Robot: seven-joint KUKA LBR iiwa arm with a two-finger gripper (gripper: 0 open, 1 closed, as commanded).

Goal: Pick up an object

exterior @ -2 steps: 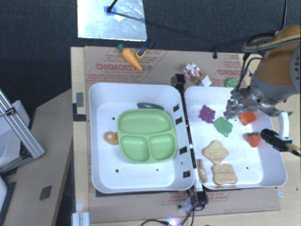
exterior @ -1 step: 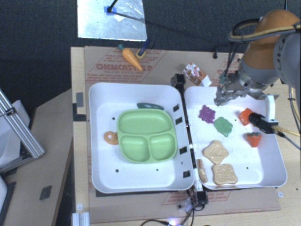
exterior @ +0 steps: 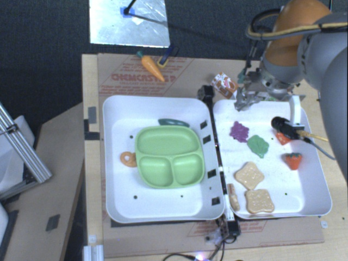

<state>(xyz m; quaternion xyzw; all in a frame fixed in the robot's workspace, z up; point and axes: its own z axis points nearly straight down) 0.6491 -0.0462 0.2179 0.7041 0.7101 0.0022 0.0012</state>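
My gripper [exterior: 246,100] hangs over the far left corner of the right bin [exterior: 312,194], above the bin floor and nothing visibly in it. Just below it lies a purple grape bunch [exterior: 238,130], with a green leafy piece [exterior: 258,145] beside that. Further right are a red piece [exterior: 282,139], partly behind a black fitting [exterior: 283,125], and a red strawberry-like item [exterior: 292,160]. Two tan crackers [exterior: 249,175] [exterior: 259,200] rest near the front, and a small tan stick [exterior: 232,196] lies by the left wall.
The left bin [exterior: 117,189] holds a green divided plate [exterior: 167,156], an orange ring [exterior: 128,159] and a dark green item [exterior: 174,123]. Beyond the bins lie a carrot [exterior: 152,68] and a red-and-white item [exterior: 224,85]. A foil sheet [exterior: 129,15] sits at the back.
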